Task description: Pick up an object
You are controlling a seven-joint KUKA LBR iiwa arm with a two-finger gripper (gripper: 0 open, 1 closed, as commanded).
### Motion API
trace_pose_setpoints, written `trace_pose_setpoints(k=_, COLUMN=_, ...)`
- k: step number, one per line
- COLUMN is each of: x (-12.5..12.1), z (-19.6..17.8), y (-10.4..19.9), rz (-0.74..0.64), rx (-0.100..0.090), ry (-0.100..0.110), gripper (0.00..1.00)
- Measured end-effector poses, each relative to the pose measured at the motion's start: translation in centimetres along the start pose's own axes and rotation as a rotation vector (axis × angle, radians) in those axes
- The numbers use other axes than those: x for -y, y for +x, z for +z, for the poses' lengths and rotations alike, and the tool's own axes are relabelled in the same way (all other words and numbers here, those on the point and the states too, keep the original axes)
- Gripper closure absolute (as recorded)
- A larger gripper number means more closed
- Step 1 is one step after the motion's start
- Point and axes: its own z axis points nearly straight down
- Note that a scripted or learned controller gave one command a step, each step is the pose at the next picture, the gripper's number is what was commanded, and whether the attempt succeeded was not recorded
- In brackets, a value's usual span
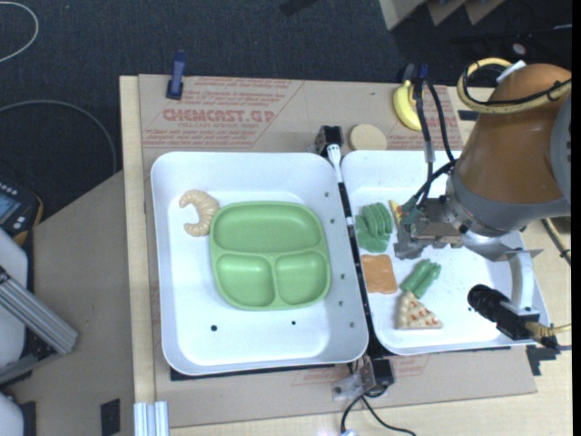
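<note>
- Even, fairly bright overhead light; the white bins (182, 243) look nearly washed out.
- Shadows are soft and short.
- Slightly soft focus overall; the arm (517, 143) looks perhaps a little blurred.
- Dark floor (73, 25) stays dim.

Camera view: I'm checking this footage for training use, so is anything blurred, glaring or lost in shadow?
Camera view: lighting is even and soft; the white bins are bright but keep their edges; the green tray and croissant are sharp. The gripper sits in shade beneath the arm, so its detail is murky. Shadows are faint. The frame's corners look slightly soft.
</note>
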Motion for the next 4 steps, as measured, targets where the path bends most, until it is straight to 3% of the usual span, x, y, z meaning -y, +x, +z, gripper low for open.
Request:
trace_pose_setpoints(k=1, x=0.3, z=7.1, y=8.2, rz=-0.002, rx=-0.002, ry=0.016, gripper=1.00)
trace_pose_setpoints(k=2, x=-0.2, z=-18.2, y=13.2, rz=0.000, rx=-0.006, ry=-0.014, gripper=1.00)
trace_pose_setpoints(k=3, x=-0.1, z=-21.3, y=23.4, rz=-0.006, rx=-0.004, ry=0.001, gripper=1.00)
trace_pose_setpoints(k=4, x=0.0, z=-14.6, y=16.5, rz=0.012, rx=0.004, ry=0.015, gripper=1.00)
